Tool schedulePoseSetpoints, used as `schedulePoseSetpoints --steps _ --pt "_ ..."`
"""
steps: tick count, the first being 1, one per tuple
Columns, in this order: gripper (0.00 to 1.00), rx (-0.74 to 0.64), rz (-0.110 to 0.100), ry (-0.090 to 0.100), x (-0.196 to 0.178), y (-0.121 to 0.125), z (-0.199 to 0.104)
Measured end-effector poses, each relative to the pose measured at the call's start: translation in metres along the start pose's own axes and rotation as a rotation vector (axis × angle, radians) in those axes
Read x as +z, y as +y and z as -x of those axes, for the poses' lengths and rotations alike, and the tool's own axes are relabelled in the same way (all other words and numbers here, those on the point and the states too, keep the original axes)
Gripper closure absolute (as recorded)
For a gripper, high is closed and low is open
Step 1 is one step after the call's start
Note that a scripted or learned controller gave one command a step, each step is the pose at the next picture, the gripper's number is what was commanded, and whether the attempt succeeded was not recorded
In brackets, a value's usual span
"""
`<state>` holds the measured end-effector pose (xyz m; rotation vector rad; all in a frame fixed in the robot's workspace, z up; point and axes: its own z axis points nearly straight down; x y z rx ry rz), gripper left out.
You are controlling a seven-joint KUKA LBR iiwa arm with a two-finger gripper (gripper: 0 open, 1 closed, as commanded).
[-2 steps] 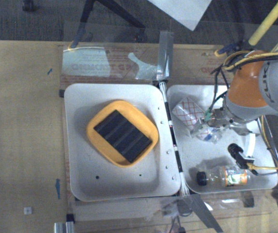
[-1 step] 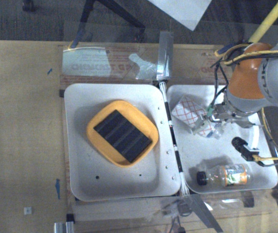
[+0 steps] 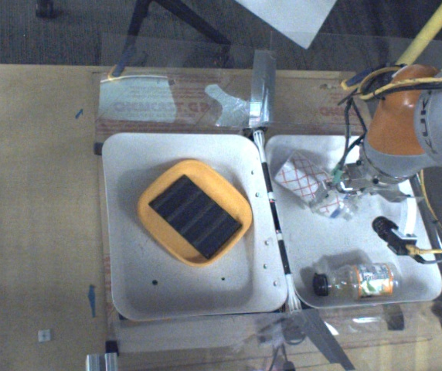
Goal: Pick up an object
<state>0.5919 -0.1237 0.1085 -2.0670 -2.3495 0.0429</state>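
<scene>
Checked packet point(image 3: 302, 178) just left of the end effector point(image 3: 343, 185), touching.

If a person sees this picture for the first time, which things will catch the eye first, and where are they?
The yellow tray with a dark ribbed insert stands out first, lying in the left bin. Next comes the arm's orange band, above the right bin, with the hand low beside a red-checked packet. A small bottle lies on its side near that bin's front edge.

A tray point(image 3: 195, 211) lies in the left bin point(image 3: 120, 230); in the right bin point(image 3: 430, 284), a packet point(image 3: 302, 178) sits behind a bottle point(image 3: 358, 280).
</scene>
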Motion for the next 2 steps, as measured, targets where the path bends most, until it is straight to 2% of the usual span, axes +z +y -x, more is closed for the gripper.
schedulePoseSetpoints --steps 1,2 --pt "1.00 -0.013 0.005 0.014 0.000 0.003 0.010" --pt "1.00 -0.088 0.013 -0.016 -0.078 0.013 -0.034"
